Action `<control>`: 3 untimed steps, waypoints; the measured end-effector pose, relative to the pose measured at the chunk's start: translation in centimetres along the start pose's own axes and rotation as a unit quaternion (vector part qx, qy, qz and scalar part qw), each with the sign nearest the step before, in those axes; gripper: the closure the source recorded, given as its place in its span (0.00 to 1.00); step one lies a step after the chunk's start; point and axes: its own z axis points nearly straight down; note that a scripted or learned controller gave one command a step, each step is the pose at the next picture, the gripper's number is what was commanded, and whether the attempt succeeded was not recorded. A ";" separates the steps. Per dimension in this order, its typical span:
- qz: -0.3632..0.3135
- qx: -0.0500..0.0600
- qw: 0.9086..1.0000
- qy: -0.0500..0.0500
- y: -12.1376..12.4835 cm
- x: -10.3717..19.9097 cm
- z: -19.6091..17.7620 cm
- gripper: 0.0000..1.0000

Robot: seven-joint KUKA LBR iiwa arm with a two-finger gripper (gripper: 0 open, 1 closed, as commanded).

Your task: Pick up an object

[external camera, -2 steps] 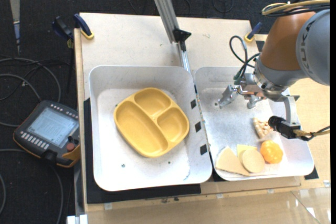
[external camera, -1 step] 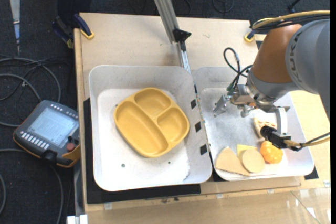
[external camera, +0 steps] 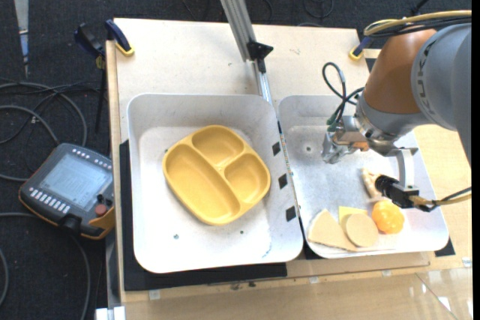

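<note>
A grey robot arm with an orange band reaches in from the right, over the right-hand white bin point(external camera: 300, 124). Its gripper point(external camera: 334, 150) hangs low above the bare upper floor of that bin, and nothing sits between its fingers; I cannot tell how wide the claw stands. The food pieces lie near the bin's front edge, apart from the gripper: an orange fruit point(external camera: 388, 217), a round tan slice point(external camera: 361, 229), and a pale wedge point(external camera: 325, 230). The left bin point(external camera: 150, 161) holds a yellow divided plate point(external camera: 217, 174).

No readable text or labels anywhere.
</note>
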 end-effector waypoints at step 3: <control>-0.004 -0.001 1.000 0.001 1.9 5.8 -8.3 1.00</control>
